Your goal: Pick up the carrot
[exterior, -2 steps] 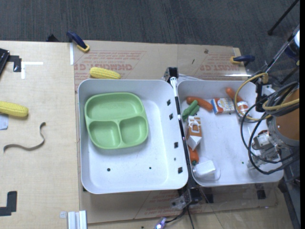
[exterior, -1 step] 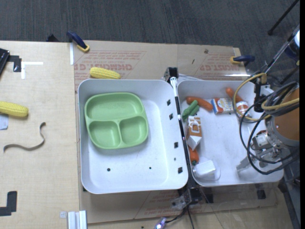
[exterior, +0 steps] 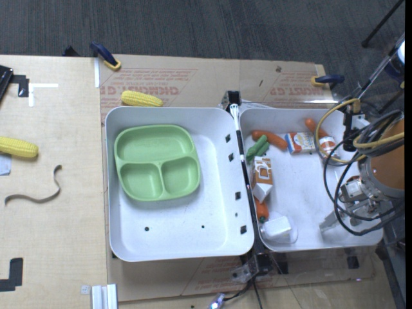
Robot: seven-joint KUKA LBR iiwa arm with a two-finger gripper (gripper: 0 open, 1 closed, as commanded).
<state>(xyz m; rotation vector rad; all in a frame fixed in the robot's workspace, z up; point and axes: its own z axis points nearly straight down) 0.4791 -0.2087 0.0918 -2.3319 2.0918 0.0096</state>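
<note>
Pincer (exterior: pixel 360 201): at the right edge of the right bin (exterior: pixel 302 234), low over its white floor, under the arm's orange band (exterior: pixel 389 163) and a tangle of black and yellow cables (exterior: pixel 347 124). Cannot tell whether it is apart or together; nothing is seen in it.

Right bin, contents, from the pincer outward:
- White block (exterior: pixel 278 228), near the bin's front edge, toward its left corner.
- Small orange piece (exterior: pixel 261 210), just beside the left wall, behind the white block.
- Brown and white carton (exterior: pixel 262 177), along the left wall, touching or nearly touching the orange piece.
- Green vegetable (exterior: pixel 257 148), at the left wall, behind the carton.
- Carrot (exterior: pixel 270 138), lying flat near the bin's back edge, just beside the green vegetable, well apart from the pincer.
- Orange and white packet (exterior: pixel 300 142), just right of the carrot.
- Orange and white can (exterior: pixel 326 146), near the back right corner, partly behind cables.

Left bin (exterior: pixel 174 237): green divided plate (exterior: pixel 156 161), three compartments, set toward the back left corner.

Desk (exterior: pixel 51 237): cardboard sheet (exterior: pixel 167 82) under both bins; corn cob (exterior: pixel 141 98) on it behind the left bin; second corn cob (exterior: pixel 18 147) at the desk's left edge; curved grey strip (exterior: pixel 38 195) in front of it; blue clamps (exterior: pixel 106 55) on the cardboard's back edge.
</note>
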